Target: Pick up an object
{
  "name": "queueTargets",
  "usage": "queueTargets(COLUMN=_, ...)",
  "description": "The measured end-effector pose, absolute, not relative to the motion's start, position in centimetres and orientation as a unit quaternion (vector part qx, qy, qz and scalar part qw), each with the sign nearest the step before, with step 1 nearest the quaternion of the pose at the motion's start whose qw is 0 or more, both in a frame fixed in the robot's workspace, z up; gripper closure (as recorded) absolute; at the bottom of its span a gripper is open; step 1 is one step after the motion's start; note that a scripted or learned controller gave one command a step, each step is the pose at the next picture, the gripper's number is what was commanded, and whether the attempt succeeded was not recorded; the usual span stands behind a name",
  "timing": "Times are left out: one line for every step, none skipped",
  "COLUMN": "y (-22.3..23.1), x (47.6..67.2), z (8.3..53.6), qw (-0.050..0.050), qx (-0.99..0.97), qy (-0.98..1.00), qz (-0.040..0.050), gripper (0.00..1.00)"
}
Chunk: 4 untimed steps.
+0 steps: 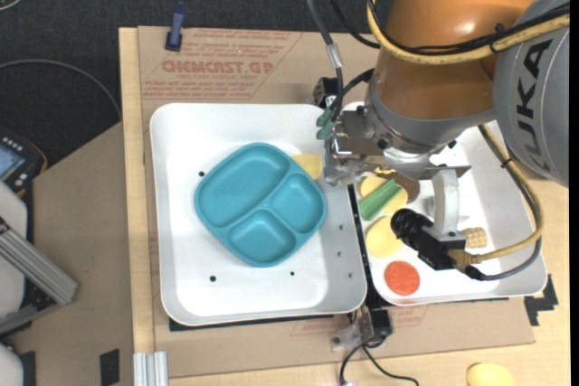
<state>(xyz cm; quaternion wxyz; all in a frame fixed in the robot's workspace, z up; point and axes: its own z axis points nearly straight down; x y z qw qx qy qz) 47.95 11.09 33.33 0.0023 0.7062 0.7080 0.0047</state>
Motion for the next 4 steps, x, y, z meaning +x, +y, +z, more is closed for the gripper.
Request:
queueTargets(y=3.8, x=48.0, z=43.4, qw=0.005, qx=0.710, qy=0.704, qz=0.0051, gripper=1.00)
queueTargets(y=-0.6, x=49.7, z=30.5, qw=-0.004, qx=0.709, qy=0.705, qz=-0.0057, gripper=1.00)
queueTargets(y=2.3, x=48.3, z=43.4, qw=0.005, qx=0.705, qy=0.709, qz=0.0065, gripper=1.00)
queueTargets(y=17.3, x=48.5, z=46.0, qw=0.001, qx=0.701, qy=0.713, qz=0.0043, gripper=1.00)
